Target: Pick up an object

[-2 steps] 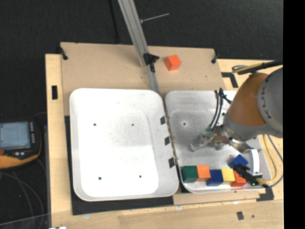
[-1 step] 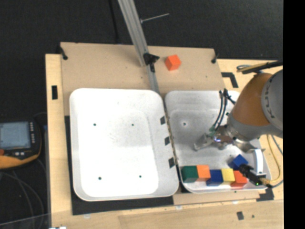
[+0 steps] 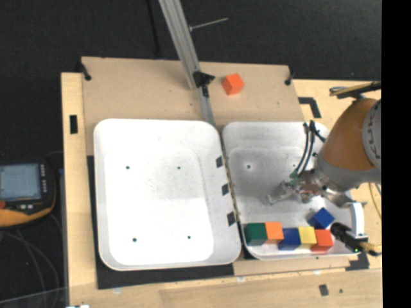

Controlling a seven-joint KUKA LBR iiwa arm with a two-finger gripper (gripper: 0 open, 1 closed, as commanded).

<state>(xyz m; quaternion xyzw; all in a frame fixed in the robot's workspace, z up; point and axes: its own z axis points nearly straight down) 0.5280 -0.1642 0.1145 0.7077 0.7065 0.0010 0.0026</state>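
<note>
Several small blocks lie along the near edge of the right bin point(image 3: 257, 140): a green block point(image 3: 255, 233), an orange block point(image 3: 274, 230), a blue block point(image 3: 289, 238), a yellow block point(image 3: 307, 236) and a red block point(image 3: 323, 239). Another blue block point(image 3: 322, 218) sits tilted just behind them, near the bin's right side. My gripper point(image 3: 287, 192) hangs low over the middle of the right bin, behind the row and left of the tilted blue block. I see no block in it. The arm's orange band point(image 3: 347, 140) reaches in from the right.
The left bin point(image 3: 157, 191) lies beside the right one. An orange cube point(image 3: 232, 84) rests on the brown board behind the bins, next to a slanted metal rail point(image 3: 183, 37). A handheld device point(image 3: 22, 188) sits off the bench at left.
</note>
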